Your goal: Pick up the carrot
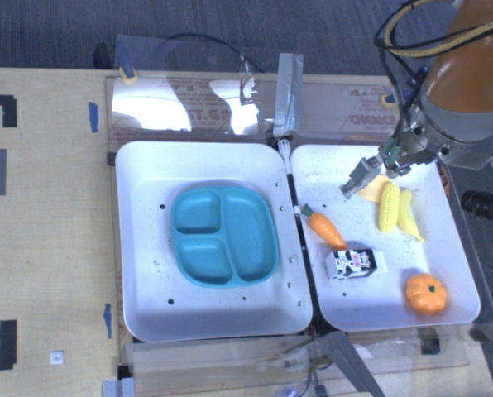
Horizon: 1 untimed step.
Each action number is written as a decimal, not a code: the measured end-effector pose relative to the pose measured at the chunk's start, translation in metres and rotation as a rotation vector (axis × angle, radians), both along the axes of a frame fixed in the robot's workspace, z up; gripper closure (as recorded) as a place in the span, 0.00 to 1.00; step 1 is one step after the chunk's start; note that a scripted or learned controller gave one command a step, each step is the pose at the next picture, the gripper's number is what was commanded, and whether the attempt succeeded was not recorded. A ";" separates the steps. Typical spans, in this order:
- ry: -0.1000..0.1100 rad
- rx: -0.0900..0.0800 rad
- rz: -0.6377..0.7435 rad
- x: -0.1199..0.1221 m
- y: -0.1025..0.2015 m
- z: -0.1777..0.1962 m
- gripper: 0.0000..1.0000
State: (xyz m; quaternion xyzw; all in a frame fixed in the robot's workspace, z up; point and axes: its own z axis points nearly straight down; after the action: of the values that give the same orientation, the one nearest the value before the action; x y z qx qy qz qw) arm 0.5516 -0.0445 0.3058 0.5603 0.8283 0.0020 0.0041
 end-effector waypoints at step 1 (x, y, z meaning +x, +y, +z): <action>0.015 0.001 0.212 -0.005 0.020 -0.119 0.00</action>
State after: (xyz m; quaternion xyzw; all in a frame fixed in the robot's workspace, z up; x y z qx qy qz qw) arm 0.5469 -0.0241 0.1867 0.4694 0.8830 -0.0013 -0.0029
